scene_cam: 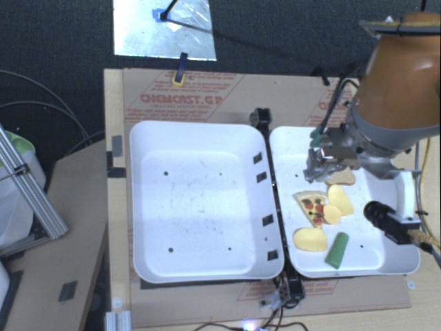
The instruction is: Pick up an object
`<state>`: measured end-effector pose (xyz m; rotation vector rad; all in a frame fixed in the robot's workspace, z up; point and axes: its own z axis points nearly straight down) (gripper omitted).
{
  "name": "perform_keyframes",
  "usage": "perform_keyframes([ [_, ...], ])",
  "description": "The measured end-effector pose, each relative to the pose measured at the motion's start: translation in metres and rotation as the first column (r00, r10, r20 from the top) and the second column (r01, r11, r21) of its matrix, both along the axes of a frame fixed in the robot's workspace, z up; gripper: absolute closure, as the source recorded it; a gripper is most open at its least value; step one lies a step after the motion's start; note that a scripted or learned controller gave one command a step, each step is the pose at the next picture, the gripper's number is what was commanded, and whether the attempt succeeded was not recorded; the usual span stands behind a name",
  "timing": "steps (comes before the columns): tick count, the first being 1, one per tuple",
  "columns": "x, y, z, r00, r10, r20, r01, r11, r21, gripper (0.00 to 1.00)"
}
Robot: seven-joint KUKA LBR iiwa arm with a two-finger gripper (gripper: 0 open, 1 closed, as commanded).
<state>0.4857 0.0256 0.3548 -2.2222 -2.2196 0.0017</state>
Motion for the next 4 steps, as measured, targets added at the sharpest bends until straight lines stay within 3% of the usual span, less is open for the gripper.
perform_keyframes([
  [1, 0.001, 0.045, 0.04, 1.0, 0.009, 0.007, -0.009, 1.0, 0.002, 1.0],
  [2, 0.007, 0.09, 0.175, 1.0, 0.01, 0.02, -0.01, 1.0, 0.006, 1.0],
  [3, 0.0, 0.103, 0.046, 1.0, 0.003, -0.009, -0.003, 1.0, -0.003, 1.0],
  [4, 0.002, 0.102, 0.064, 1.0, 0.007, 0.006, -0.007, 1.0, 0.002, 1.0],
])
